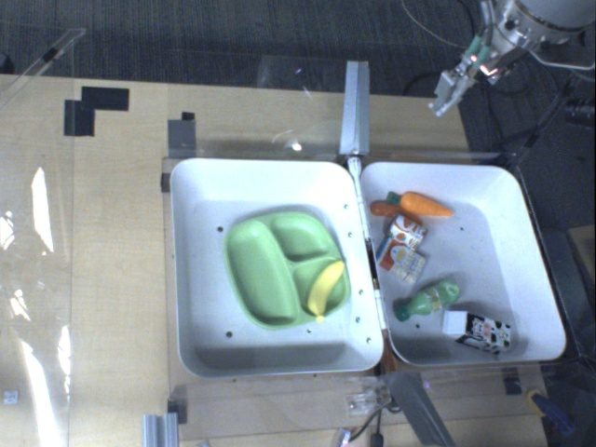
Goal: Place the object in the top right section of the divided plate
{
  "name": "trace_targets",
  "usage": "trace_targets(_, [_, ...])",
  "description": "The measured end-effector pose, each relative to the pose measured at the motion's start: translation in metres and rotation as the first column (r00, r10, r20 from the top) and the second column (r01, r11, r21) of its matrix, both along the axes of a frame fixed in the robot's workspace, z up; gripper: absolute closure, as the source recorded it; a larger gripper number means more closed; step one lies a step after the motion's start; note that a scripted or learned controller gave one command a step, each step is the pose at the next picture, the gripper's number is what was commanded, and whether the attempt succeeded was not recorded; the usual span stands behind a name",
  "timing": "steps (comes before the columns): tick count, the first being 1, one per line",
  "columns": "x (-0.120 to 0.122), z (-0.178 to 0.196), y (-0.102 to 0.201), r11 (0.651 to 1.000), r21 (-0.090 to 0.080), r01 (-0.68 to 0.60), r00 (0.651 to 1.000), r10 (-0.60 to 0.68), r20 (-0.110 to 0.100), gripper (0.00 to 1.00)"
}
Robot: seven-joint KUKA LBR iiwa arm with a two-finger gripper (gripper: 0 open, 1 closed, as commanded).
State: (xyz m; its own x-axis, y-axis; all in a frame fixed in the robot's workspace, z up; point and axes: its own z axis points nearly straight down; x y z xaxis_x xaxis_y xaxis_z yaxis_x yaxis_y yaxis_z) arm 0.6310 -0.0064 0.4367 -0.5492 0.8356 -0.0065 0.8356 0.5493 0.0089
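Note:
A green divided plate (265,273) lies in the left bin (200,250). A yellow banana (324,288) rests in the plate's lower right section; the upper right section (303,234) holds nothing. My gripper (449,89) hangs high above the bench beyond the back edge of the right bin (521,250), well away from every object. In the right bin lie an orange carrot (421,205), a small orange-and-white carton (403,248), a green bottle (426,300) and a white-and-black box (477,330).
A metal post (355,110) stands at the back between the two bins. Cables (438,17) loop behind the arm at top right. Black tape marks (93,105) lie on the wooden bench to the left.

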Motion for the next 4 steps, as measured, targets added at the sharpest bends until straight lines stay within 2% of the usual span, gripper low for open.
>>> trace_targets(1, [0.038, 0.0, -0.063, 0.988, -0.003, -0.152, 0.988, 0.152, -0.001, 1.0])
trace_targets(2, [0.033, 0.001, -0.086, 0.87, -0.007, -0.492, 0.87, 0.492, -0.001, 1.0])
trace_targets(3, [0.026, 0.001, -0.157, 0.815, -0.009, -0.579, 0.815, 0.579, -0.002, 1.0])
trace_targets(4, [0.026, 0.001, -0.19, 0.628, -0.012, -0.778, 0.628, 0.778, -0.004, 1.0])
